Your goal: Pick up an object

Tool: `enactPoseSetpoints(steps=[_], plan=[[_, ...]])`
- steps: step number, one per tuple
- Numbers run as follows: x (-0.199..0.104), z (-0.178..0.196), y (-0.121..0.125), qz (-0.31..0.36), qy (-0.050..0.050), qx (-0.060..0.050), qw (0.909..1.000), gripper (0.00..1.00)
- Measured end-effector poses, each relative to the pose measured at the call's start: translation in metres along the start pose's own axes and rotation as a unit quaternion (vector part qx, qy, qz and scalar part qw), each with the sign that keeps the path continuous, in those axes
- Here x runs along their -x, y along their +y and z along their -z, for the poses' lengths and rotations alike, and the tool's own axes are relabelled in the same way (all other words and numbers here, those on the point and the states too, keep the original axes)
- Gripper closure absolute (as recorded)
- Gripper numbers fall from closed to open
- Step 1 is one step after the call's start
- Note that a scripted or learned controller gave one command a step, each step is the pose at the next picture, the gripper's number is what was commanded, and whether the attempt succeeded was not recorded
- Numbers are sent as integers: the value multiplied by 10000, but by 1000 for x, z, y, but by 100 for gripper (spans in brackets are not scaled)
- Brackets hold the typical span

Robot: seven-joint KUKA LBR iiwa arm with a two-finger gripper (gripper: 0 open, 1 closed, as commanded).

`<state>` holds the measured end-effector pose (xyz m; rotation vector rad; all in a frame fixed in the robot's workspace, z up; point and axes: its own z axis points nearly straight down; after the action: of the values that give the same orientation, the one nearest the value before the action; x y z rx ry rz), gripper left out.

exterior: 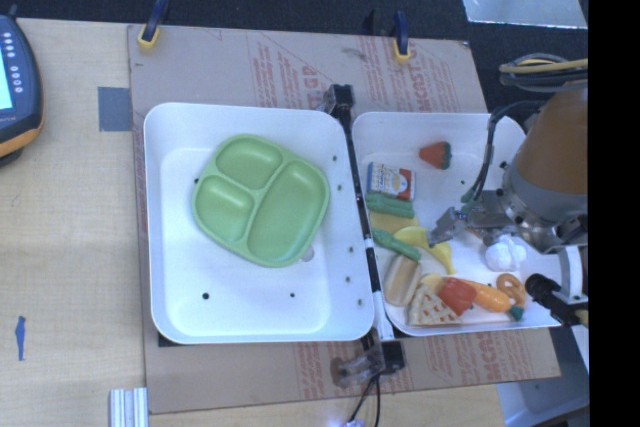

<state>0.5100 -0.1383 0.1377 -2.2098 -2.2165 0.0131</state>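
**Kid:** What do we see from the camera above the bench?

**Helper:** Two white bins side by side. The left bin (165,215) holds a green plate (262,199) with three sections. The right bin (470,127) holds a pile of toy food.

**Kid:** Where is the gripper (448,225)?

**Helper:** It is low over the middle of the right bin. I cannot tell if it is open or shut. Nothing looks held.

**Kid:** What could it pick up?

**Helper:** The closest thing is a yellow toy piece (424,240), just beside the gripper, on the side toward the left bin. A toy strawberry (435,154) sits alone near the far edge. A small box (389,181) lies by the wall shared with the left bin. A toy carrot (490,298) and a pizza slice (432,308) lie along the near edge.

**Kid:** Are they hard to grab?

**Helper:** I think they are light, hard plastic, and a bit slippery. The yellow piece is curved and touches other toys, so it could slide away. I would squeeze it across its thin middle. The strawberry looks easier, because it has room all around it.
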Motion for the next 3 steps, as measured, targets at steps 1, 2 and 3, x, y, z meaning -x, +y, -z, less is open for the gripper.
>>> enactPoseSetpoints(steps=[1, 2, 3], plan=[[66, -3, 56, -18, -30, 75, 10000, 0], [64, 8, 55, -1, -16, 59, 10000, 100], [64, 7, 55, 0, -15, 54, 10000, 0]])
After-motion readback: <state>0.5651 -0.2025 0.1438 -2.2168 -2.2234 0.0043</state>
